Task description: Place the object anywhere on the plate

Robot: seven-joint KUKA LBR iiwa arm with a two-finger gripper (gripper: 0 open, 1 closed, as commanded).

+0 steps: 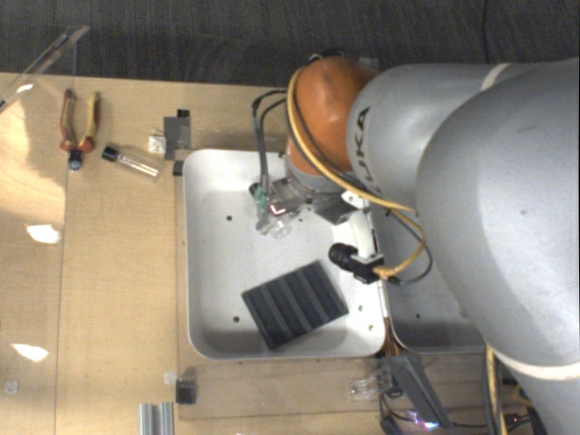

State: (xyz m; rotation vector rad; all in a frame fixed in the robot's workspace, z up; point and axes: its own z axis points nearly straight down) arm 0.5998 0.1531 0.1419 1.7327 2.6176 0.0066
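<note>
A dark ribbed rectangular plate (294, 304) lies tilted in the near part of the left white bin (208, 270). My gripper (271, 212) hangs over the bin's middle, up and to the left of the plate and apart from it. A small pale, glassy shape (275, 227) shows right at the gripper's tip; I cannot tell whether it is a held object or part of the tool. The grey arm with its orange band (331, 107) reaches in from the right and hides most of the right bin (435, 338).
On the wooden bench left of the bin lie red-handled pliers (78, 123), a small clear vial (132, 160) and a grey bracket (178, 134). Cables (399, 265) loop beside the wrist. A clamp (186, 390) sits at the bin's near left corner.
</note>
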